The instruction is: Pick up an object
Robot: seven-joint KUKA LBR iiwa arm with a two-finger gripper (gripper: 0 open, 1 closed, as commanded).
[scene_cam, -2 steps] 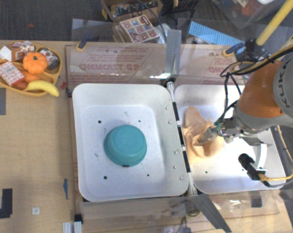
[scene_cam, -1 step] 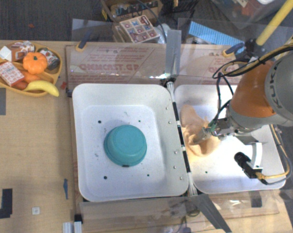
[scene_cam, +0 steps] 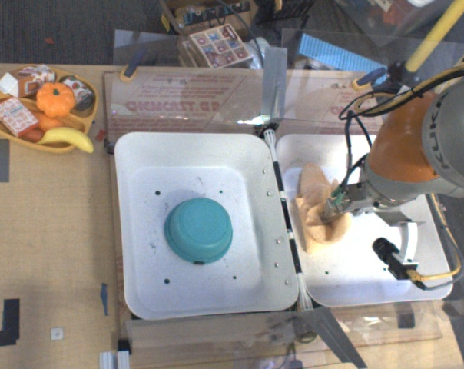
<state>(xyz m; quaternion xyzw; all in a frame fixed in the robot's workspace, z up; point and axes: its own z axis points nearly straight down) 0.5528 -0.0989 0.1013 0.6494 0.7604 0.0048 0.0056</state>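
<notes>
A tan, crumpled soft object (scene_cam: 316,206) lies at the left side of the right bin (scene_cam: 355,279). My gripper (scene_cam: 338,203) is low over that object, touching or pressed into its right side, with the grey arm and its orange band reaching in from the right. A teal bowl (scene_cam: 200,230) sits upside down in the middle of the left bin (scene_cam: 140,167).
A black and yellow cable with a dark fitting (scene_cam: 393,258) hangs over the right bin's lower right. On the bench at the far left stands a yellow dish of toy food (scene_cam: 44,110). Boxes and clutter lie beyond the bins' far edge.
</notes>
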